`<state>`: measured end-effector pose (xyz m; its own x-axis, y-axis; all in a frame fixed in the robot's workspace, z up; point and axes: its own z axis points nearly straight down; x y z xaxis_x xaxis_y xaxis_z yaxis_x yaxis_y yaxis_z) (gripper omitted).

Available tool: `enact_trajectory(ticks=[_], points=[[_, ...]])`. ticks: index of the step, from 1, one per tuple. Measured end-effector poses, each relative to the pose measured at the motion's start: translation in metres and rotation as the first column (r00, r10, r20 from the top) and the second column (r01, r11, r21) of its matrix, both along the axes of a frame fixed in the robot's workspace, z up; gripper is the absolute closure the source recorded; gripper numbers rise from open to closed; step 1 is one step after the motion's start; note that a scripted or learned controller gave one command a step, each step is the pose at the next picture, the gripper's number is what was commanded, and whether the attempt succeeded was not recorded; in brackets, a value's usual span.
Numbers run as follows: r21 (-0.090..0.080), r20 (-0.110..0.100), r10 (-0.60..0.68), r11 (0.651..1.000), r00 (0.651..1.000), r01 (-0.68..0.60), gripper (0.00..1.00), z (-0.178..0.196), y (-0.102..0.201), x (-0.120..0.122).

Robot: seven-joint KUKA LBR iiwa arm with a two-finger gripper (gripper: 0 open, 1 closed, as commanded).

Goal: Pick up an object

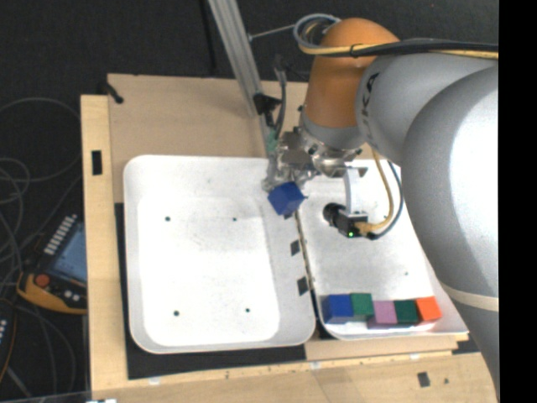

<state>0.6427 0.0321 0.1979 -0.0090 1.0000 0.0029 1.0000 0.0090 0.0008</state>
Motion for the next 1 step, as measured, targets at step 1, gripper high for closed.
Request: enact_trajectory(ticks=[1], points=[[-0.002, 0.0, -0.004, 1.0, 1.0, 0.004, 1.0, -0.0016, 0.0332, -0.0011]])
